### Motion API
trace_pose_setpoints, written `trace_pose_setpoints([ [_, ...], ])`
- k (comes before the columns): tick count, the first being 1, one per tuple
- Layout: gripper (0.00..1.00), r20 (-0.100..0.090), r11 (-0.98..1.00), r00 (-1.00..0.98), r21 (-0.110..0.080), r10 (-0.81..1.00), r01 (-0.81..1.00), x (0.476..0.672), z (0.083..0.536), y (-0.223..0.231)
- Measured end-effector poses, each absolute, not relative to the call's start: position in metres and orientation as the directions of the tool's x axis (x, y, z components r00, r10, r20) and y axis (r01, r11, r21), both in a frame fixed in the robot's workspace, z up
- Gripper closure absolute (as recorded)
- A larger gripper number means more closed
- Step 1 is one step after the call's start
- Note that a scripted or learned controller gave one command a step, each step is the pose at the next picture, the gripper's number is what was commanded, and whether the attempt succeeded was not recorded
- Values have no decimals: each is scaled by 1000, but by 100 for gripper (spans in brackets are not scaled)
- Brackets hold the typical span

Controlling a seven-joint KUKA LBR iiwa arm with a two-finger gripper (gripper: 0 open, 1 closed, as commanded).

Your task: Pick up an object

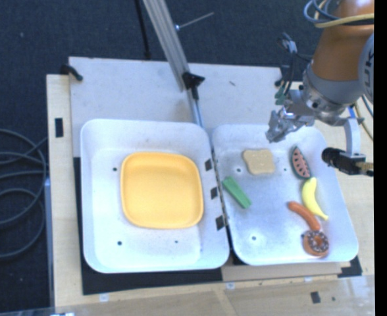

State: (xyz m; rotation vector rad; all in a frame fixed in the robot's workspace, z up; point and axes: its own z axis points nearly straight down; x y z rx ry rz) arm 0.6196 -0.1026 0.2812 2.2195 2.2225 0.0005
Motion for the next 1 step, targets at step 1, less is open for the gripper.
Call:
trace_pose_setpoints([
  [1,100,1,3,-3,1,1000,1000,599,280,-48],
])
